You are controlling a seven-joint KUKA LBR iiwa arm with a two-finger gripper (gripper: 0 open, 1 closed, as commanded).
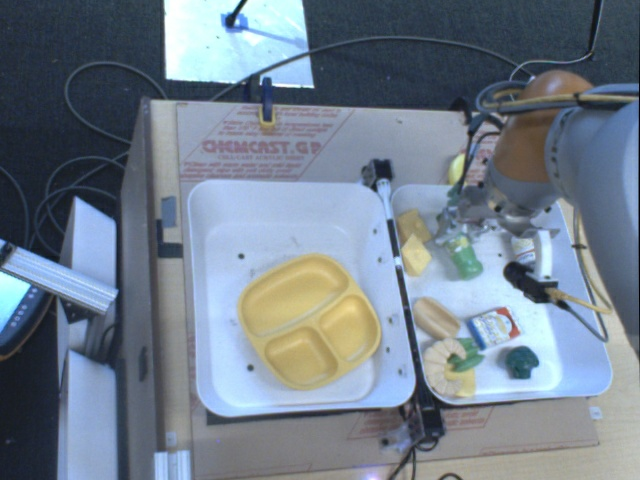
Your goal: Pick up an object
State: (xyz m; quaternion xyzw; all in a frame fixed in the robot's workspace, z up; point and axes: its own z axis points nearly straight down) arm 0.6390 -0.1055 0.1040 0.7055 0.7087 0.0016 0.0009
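Just gripper [462,230] over green cyl. [464,259]

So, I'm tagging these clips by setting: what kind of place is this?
Most likely a robot lab test bench: a grey arm reaches over two white bins, one holding a yellow divided tray, the other toy food, with loose cables on dark carpet.

2 bins [215,298], 1 yellow tray [308,320]
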